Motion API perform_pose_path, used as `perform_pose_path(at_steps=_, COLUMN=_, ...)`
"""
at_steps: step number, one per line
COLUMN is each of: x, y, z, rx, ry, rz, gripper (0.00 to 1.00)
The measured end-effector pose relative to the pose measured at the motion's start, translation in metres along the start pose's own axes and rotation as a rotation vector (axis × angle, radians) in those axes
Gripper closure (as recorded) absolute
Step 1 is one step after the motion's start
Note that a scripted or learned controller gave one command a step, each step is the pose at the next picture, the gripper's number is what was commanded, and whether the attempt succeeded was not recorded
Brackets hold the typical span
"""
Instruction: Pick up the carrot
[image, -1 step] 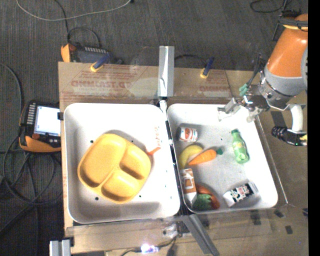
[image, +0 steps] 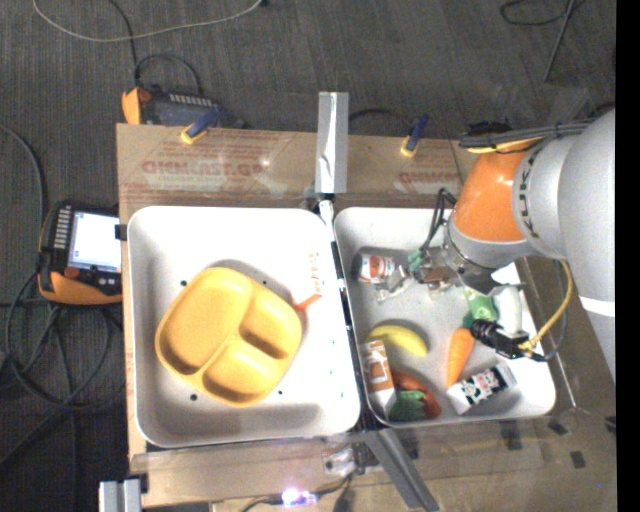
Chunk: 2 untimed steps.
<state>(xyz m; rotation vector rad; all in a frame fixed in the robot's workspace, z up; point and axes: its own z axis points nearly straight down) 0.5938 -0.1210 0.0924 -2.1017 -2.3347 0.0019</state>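
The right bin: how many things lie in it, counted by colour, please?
Orange: 1, the carrot
Yellow: 1, the banana
Green: 2, an item by the arm and one at the bin's front edge
Printed packages: 3, a can, a brown box, a white carton
Total: 7

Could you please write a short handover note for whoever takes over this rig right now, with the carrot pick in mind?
End effector: low over the upper part of the right bin, near a small can. Whether it is open or shut cannot be told from this view.
Carrot: lying in the right bin, below and to the right of the end effector, beside the banana and just above the milk carton. Nothing touches it.
Left bin: holds the yellow divided tray.
Done: nothing yet; the carrot is not lifted.
Left: move over the carrot, grasp it and raise it.
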Motion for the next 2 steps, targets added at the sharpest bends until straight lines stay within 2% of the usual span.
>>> perform_pose_path(at_steps=1, x=-0.055, y=-0.048, z=-0.019, rx=0.002, ry=0.011, rz=-0.019, gripper=0.0)
perform_pose_path(at_steps=2, x=-0.067, y=-0.093, z=0.0, rx=-0.028, ry=-0.001, rz=-0.5, gripper=0.0)
